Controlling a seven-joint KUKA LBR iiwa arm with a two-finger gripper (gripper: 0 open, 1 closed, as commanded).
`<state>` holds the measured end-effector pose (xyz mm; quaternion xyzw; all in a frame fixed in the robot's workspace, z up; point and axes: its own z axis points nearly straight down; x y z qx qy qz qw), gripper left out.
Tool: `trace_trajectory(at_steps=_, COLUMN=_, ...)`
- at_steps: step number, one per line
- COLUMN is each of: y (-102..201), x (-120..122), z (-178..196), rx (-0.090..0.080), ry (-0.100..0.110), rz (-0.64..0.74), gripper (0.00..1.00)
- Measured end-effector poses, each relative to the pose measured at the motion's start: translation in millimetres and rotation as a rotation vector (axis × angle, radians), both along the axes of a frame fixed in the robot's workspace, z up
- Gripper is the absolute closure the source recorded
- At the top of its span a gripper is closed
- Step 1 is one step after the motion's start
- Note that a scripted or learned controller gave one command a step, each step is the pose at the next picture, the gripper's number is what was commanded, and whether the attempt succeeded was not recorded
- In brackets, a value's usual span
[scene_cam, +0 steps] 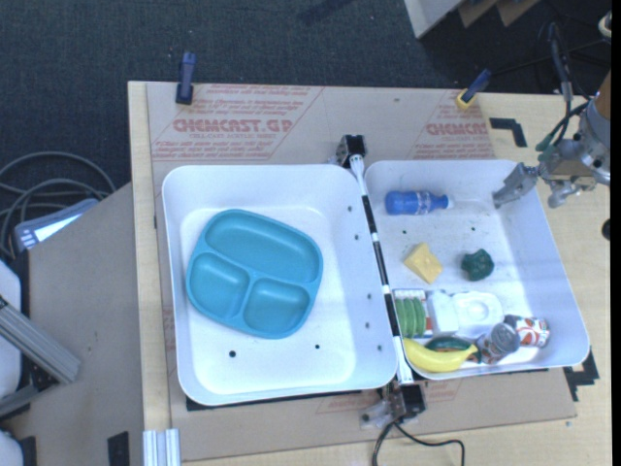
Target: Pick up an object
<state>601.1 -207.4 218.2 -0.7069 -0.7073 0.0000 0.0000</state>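
Over the right bin's point(568, 289) far corner my gripper point(536, 184) hangs spread and empty, so I should centre above the blue bottle point(415, 202) lying near the far wall, then descend straight.

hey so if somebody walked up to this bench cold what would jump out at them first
Probably the big blue divided plate, lying alone in the left bin. Next, the clutter in the right bin: a blue bottle near its far wall, a yellow wedge and a dark green lump mid-bin, and a banana in the crowded near edge. The gripper hovers over that bin's far right corner.
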Motion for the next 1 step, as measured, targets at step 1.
trace_trajectory(at_steps=1, y=29.2, x=-18.6, z=-102.4, rx=0.000, ry=0.001, rz=0.000, gripper=0.00)
